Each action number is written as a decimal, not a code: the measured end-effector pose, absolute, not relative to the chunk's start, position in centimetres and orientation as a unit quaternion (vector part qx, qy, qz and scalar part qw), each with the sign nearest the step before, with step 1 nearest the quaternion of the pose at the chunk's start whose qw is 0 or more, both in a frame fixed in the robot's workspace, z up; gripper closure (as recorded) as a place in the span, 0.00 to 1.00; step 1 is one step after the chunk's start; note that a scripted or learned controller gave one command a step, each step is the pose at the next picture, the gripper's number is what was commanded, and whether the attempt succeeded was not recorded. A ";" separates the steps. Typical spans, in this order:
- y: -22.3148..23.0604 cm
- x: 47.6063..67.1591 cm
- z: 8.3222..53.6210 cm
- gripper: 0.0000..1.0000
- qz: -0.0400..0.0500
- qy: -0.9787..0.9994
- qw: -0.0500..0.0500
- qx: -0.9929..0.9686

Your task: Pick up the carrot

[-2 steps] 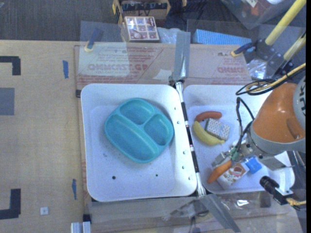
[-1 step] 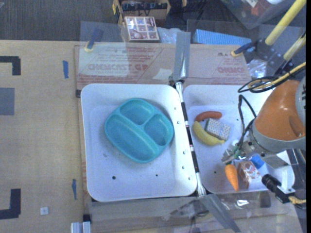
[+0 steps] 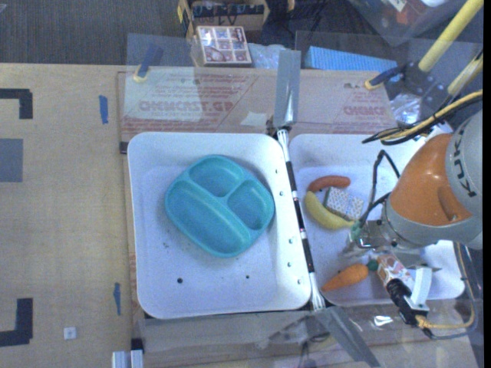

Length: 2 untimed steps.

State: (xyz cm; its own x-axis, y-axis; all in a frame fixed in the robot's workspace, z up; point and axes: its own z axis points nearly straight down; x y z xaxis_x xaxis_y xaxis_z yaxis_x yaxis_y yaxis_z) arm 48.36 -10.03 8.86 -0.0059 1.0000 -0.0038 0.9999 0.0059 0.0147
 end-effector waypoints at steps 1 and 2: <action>-10.1 48.2 8.8 0.00 0.002 0.708 0.006 0.706; -10.3 48.0 11.4 0.00 0.000 0.833 0.002 0.554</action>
State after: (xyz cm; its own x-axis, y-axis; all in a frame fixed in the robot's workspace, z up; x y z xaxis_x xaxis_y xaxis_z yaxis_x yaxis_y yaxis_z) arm 47.96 -10.33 11.39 -0.3865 0.9223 -0.0026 0.9223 0.3865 0.0023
